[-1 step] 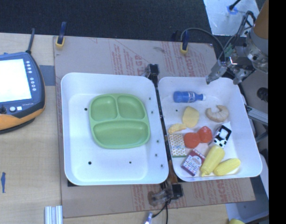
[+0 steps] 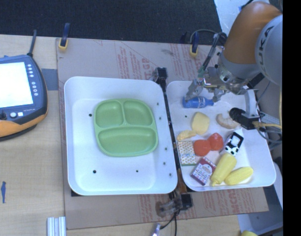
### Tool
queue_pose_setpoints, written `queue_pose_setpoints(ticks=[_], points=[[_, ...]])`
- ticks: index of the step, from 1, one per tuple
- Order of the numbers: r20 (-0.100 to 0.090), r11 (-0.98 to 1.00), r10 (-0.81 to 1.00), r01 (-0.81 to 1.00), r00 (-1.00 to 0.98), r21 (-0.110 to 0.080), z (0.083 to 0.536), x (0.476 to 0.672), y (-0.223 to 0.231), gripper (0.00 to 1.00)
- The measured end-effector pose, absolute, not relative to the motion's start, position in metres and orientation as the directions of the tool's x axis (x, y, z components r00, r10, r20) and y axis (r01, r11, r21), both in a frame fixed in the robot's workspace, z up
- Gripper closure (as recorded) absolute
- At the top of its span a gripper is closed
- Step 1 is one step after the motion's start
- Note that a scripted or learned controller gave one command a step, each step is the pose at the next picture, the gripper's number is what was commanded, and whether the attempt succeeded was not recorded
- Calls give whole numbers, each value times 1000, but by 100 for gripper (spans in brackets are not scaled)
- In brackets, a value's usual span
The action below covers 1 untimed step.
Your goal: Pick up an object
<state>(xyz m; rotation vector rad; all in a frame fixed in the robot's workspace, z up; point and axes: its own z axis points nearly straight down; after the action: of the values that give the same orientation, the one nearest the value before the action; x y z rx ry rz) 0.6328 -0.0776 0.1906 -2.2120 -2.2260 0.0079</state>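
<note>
Camera view, fixed above the counter [image 2: 116, 58]: the grey-and-orange arm reaches in from the right and brings its gripper [image 2: 205, 88] down over the far end of the right bin [image 2: 268, 151], directly above a small blue object [image 2: 197, 102] lying flat near the bin's back wall. Whether the jaws are spread or pressed together cannot be told from this angle, and nothing shows between them.

Judging by its look, the blue object is a light, stiff plastic toy, narrow enough to be taken across its short width at mid-length; its smooth surface may slip under a shallow pinch.

Nearer the camera lie a pale yellow piece [image 2: 200, 122], a beige piece [image 2: 225, 121], two red pieces [image 2: 209, 144], a patterned packet [image 2: 185, 152], a black-and-white item [image 2: 232, 143], a dark red packet [image 2: 203, 171] and two yellow corn-like toys [image 2: 231, 171], crowded close together.

A green divided plate [image 2: 125, 127] sits in the left bin [image 2: 76, 132], and a handheld control pendant [image 2: 15, 95] rests on the counter at far left.
</note>
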Motion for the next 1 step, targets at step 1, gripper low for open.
queue_pose_setpoints(ticks=[1], points=[[-2,3,1000,1000,-3,-5,192,609,-76,0]])
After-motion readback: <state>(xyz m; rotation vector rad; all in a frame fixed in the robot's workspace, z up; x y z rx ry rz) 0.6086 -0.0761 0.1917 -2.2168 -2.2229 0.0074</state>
